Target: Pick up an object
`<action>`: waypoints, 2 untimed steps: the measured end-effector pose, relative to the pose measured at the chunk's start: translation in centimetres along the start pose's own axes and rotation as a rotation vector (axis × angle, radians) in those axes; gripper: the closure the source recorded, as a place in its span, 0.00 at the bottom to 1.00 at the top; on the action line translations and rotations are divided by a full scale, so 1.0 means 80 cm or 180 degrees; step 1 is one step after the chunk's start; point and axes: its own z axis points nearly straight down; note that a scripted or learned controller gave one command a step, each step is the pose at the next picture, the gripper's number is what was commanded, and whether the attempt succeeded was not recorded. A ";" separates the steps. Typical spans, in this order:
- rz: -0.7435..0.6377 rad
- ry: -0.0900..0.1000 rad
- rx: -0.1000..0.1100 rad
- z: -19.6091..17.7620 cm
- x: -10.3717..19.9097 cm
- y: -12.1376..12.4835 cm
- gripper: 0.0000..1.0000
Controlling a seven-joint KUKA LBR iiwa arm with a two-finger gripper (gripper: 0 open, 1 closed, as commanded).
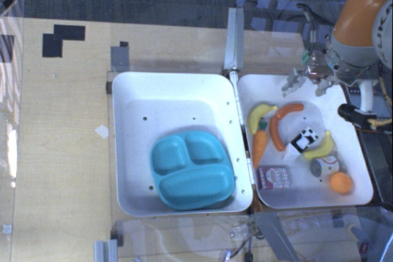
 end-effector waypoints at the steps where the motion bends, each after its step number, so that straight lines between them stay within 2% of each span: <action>1: -0.0605 -0.0004 -0.0018 0.133 0.019 0.016 0.00; 2: -0.0615 0.0001 -0.0021 0.122 0.021 0.017 1.00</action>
